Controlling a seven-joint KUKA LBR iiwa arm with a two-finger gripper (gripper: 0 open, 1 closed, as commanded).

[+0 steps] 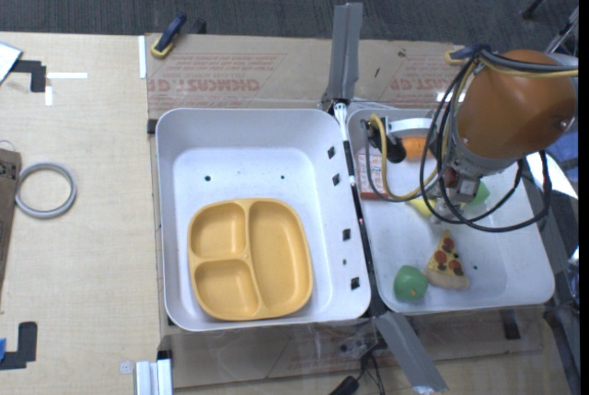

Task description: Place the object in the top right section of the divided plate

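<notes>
Where visible: one plate (248, 257), perhaps three toys (411, 283).

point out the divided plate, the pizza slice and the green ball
divided plate (276, 241): camera view, floor of its large right section
pizza slice (447, 262): camera view, middle of the topping
green ball (410, 283): camera view, centre of its top

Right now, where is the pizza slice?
The pizza slice lies in the right bin, near its front edge, just right of the green ball and below the arm's wrist.
</notes>
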